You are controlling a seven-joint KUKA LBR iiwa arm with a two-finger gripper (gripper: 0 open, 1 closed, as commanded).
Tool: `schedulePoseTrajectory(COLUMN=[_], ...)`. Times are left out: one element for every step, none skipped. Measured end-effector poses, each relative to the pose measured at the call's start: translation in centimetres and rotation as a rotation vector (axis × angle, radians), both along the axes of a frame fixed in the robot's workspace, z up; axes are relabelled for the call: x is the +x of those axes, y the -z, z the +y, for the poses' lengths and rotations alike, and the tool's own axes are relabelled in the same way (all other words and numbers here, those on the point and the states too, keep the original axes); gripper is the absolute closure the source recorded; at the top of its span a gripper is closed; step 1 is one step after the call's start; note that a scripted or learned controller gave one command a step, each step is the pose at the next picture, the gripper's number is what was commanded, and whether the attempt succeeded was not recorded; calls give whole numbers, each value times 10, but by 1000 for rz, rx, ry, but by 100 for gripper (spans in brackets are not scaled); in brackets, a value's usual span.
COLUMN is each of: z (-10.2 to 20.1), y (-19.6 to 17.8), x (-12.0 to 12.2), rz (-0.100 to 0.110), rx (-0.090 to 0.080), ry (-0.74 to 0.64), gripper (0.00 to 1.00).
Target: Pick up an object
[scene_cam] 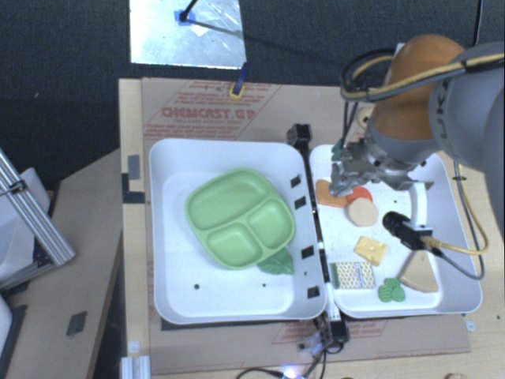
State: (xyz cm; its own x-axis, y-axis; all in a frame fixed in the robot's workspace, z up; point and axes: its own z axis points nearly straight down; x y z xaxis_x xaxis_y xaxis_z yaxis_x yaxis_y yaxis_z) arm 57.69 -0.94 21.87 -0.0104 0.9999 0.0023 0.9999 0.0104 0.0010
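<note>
My gripper (345, 185) reaches down into the right bin (465, 290), at its upper left part. Just beside and below it lie an orange carrot-like piece (330, 195), a small red piece (361, 194) and a pale round slice (363, 212). Further toward the front of the bin lie a yellow cheese cube (370, 249), a patterned square packet (354, 275), a small green piece (390, 292) and a tan wedge (420, 275). The gripper's tips sit close above the carrot piece; whether they touch it is hidden.
The left bin (170, 290) holds a green divided plate (239, 218) with a green leafy piece (278, 264) at its lower edge. A black divider (309, 212) runs between the bins. A black cable end (402, 229) hangs over the right bin.
</note>
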Motion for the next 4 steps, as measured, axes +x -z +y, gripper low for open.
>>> schedulePoseTrajectory(z=[61, 102, 100, 98], y=[4, -4, -15, -9], x=[10, 15, 30, 14], rz=[-1, -2, -3, 2], rx=[1, 0, -1, -3], ry=[-1, 1, 3, 9], gripper=[100, 100, 100, 100])
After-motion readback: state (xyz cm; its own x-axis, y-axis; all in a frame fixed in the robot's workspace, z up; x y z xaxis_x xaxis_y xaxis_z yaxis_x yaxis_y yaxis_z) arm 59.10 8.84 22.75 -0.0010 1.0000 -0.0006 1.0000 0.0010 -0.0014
